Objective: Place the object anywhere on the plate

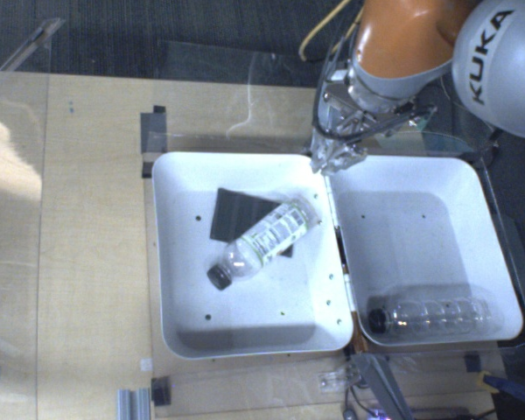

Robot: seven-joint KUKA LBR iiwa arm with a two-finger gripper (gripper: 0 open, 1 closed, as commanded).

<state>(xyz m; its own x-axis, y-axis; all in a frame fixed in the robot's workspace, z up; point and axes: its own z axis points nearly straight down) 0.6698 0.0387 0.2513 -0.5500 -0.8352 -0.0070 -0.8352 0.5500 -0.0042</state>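
Note:
A clear plastic bottle [263, 243] with a dark cap lies on its side in the left bin [184, 313], its cap toward the lower left. It rests partly across a flat black plate [234, 213] on the bin floor. My gripper [335, 157] hangs over the far edge where the two bins meet, above and to the right of the bottle. Nothing shows between its fingers.
A second clear bottle [430, 315] lies along the near wall of the right bin [472, 191]. The orange-banded wrist [402, 24] looms over the back of the right bin. Bare wooden bench [70, 234] stretches to the left.

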